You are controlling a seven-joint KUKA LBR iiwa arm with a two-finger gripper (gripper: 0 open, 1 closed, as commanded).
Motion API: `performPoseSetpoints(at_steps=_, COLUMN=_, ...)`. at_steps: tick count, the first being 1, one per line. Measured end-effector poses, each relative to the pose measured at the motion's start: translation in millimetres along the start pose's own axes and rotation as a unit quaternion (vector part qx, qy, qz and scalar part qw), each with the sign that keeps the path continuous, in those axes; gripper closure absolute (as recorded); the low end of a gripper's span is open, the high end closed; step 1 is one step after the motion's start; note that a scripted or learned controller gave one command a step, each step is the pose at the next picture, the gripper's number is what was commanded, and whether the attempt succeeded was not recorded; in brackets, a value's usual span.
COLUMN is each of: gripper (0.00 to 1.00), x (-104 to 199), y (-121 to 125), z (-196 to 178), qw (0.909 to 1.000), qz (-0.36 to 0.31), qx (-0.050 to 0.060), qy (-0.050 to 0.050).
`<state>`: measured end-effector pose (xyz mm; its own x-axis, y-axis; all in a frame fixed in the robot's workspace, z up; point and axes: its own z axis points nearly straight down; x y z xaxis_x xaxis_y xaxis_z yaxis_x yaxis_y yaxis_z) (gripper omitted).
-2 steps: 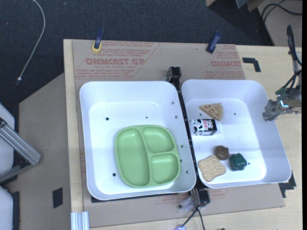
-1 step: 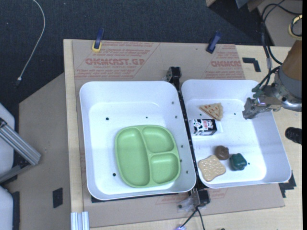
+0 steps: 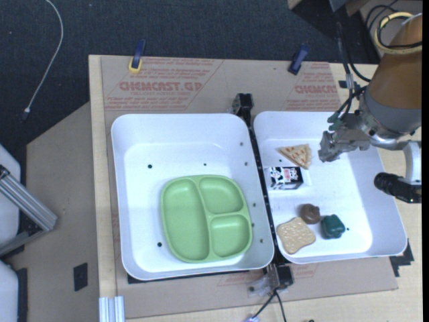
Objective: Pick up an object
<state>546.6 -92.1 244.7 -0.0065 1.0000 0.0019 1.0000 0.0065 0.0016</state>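
The right bin (image 3: 362,200) holds a tan triangular cracker-like wedge (image 3: 297,155), a small black-and-white carton (image 3: 285,177), a brown round piece (image 3: 309,213), a dark green lump (image 3: 332,227) and a beige toast slice (image 3: 295,235). My gripper (image 3: 328,151) hangs over the upper part of this bin, just right of the wedge and above the other items. Nothing shows between its fingers, and their spread is too dark to read.
The left bin (image 3: 134,146) carries a light green divided plate (image 3: 204,217). A black clamp (image 3: 242,103) sits at the top of the seam between the bins. Blue and yellow clips (image 3: 137,56) pin the cardboard at the back.
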Motion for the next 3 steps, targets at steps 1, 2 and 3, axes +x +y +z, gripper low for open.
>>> performPoseSetpoints(at_steps=1, gripper=1.0, x=49, y=16, z=9, qw=1.0, qz=0.003, qx=0.0, qy=-0.001)
performPoseSetpoints(at_steps=2, gripper=1.0, x=101, y=15, z=21, qw=1.0, qz=0.001, qx=0.003, qy=0.0)
performPoseSetpoints(at_steps=3, gripper=1.0, x=151, y=30, z=27, qw=1.0, qz=0.0, qx=0.0, qy=0.0)
